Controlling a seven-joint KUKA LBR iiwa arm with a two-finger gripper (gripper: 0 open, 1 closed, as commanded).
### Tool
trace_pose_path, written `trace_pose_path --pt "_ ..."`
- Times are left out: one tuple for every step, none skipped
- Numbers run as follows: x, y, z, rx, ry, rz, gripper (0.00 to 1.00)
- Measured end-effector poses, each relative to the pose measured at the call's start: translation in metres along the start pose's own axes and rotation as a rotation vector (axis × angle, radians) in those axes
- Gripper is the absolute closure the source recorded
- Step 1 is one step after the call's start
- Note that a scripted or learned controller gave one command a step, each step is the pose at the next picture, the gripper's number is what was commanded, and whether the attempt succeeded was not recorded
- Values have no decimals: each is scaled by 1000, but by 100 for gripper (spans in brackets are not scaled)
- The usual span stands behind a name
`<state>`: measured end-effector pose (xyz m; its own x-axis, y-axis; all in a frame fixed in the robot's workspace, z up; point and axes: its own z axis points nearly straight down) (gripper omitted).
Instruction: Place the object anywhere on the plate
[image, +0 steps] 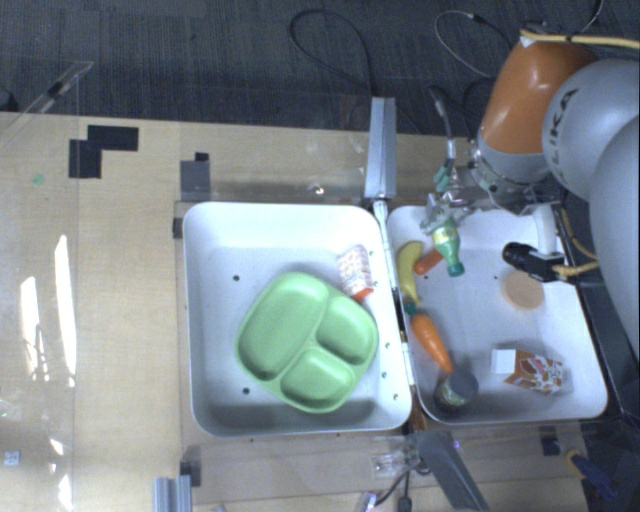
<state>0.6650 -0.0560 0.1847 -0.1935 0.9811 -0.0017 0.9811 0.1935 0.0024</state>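
The hand (442, 213) is shiny grey metal and hangs over the top left corner of the right bin (585, 345). I cannot tell if it is wide or narrow. Right at its 6 o'clock is a small green bottle (446, 243) with a blue-green cap, tilted so the cap points down toward 5 o'clock. The top of the bottle is touching or just under the hand, but I cannot tell if the hand holds it.

Beside the bottle, at its 8 o'clock, lies a small red-orange stick shape (428, 262). It touches a curved yellow banana (407, 270) that lies along the bin's left wall. At 6 o'clock from the banana is a smooth orange carrot (432, 340), and at 5 o'clock from the carrot sits a dark round can (455, 388).

At 3 o'clock from the bottle, well apart, is a flat tan round disc (523, 291). At 6 o'clock from the disc is a little white block (503, 360), just beside an orange and white carton (538, 372). Its writing is too small to read.

The left bin (215, 290) is white and shallow. The plate (308, 340) lies in it, smooth green plastic with three dips. At the plate's 1 o'clock rests a small white packet with red marks (353, 268). Both bins sit on a pale wood surface (110, 320).
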Motion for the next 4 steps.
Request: trace_pose_path --pt "1 1 -10 -3 -2 -6 100" --pt "75 -63 1 2 2 17 100" --pt "159 -96 1 3 2 6 100" --pt "135 -120 -22 0 2 -265 100"
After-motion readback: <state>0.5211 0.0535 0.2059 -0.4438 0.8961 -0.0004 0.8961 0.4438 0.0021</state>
